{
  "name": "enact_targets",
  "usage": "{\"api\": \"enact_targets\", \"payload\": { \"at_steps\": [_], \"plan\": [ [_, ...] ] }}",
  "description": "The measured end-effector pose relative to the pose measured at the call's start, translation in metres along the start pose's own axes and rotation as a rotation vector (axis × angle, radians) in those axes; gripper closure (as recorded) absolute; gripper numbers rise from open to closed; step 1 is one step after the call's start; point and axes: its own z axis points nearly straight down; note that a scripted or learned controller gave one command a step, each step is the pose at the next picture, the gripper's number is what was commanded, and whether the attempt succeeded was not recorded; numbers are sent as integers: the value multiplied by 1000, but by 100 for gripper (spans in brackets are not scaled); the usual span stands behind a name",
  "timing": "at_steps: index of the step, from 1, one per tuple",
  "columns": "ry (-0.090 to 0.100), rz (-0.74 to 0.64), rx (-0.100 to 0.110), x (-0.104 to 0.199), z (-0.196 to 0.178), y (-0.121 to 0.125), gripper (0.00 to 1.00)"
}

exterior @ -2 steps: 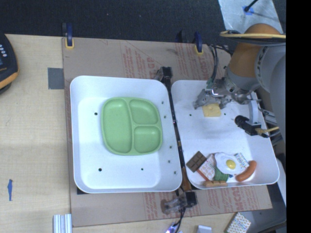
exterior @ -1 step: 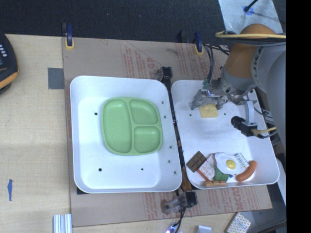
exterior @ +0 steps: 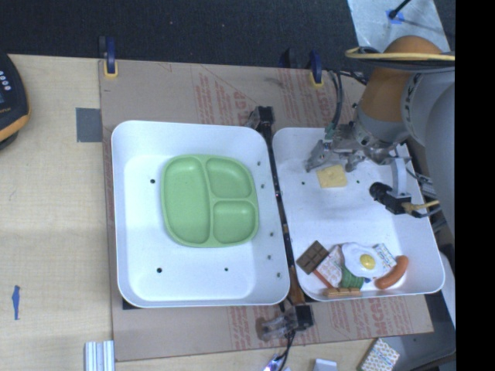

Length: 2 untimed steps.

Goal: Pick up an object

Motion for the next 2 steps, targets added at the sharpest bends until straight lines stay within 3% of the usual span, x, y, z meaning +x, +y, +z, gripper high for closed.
{"api": "enact_targets", "payload": {
  "at_steps": [1, 2],
  "plan": [
    [1, -4, 4, 16, 1, -9, 0],
    [-2, 5, -1, -40, 0, 0, 0]
  ]
}}
